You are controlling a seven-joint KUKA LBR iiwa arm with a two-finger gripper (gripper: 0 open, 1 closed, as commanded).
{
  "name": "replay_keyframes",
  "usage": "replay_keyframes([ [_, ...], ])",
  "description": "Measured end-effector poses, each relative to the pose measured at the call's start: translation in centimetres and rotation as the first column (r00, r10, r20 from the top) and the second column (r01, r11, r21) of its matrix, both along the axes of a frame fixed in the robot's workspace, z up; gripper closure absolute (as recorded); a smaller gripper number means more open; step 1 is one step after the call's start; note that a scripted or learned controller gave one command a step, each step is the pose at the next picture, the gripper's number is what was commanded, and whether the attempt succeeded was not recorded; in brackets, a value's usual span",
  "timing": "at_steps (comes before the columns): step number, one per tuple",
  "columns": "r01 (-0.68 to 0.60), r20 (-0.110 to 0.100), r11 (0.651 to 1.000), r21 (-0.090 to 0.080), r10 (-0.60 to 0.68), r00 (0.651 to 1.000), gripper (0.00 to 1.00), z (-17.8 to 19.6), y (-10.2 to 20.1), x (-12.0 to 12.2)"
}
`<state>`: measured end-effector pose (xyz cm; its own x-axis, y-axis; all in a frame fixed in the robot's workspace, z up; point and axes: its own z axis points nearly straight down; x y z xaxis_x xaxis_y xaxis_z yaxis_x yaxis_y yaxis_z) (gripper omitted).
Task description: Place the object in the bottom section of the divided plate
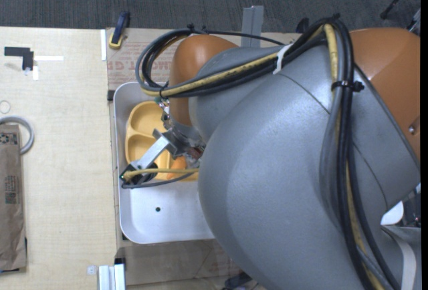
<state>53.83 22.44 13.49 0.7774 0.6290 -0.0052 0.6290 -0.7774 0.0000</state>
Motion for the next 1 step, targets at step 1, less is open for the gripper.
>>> replay_keyframes([
  [1, 0.379, 0.002, 0.925, 0.0, -0.379, 0.925, 1.0, 0.29, 0.26, -5.35],
])
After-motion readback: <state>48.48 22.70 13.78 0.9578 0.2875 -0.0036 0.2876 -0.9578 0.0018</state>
